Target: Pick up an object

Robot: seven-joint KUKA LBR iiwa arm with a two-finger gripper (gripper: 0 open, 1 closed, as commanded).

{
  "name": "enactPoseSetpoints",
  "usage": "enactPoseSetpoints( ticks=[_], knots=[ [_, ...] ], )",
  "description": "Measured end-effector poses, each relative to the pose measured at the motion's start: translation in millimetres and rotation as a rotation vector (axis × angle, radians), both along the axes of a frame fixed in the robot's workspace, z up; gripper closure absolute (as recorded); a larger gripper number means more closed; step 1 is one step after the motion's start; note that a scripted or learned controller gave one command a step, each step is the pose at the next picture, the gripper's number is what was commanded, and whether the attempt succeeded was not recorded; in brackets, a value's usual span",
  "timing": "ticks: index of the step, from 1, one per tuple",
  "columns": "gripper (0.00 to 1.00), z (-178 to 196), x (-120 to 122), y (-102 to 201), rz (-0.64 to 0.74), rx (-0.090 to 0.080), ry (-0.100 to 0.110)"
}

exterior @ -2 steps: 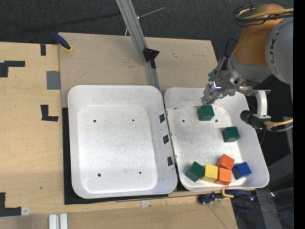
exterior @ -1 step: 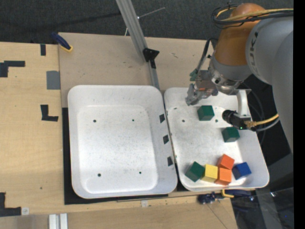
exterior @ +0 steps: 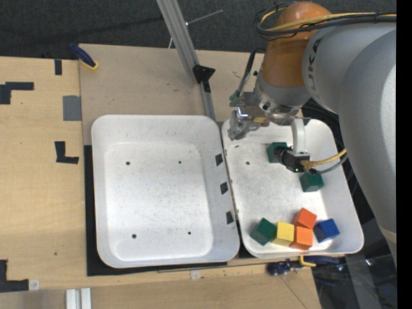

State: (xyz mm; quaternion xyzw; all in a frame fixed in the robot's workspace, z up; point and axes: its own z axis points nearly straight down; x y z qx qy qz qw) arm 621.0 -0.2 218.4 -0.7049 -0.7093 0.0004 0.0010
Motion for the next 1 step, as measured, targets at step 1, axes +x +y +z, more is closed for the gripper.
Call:
enactPoseSetpoints(
  ticks=[1],
  knots=[
    [1.0, -5.3, 2.1, 54.5, 0.001, 0.0, 0.0]
  ],
)
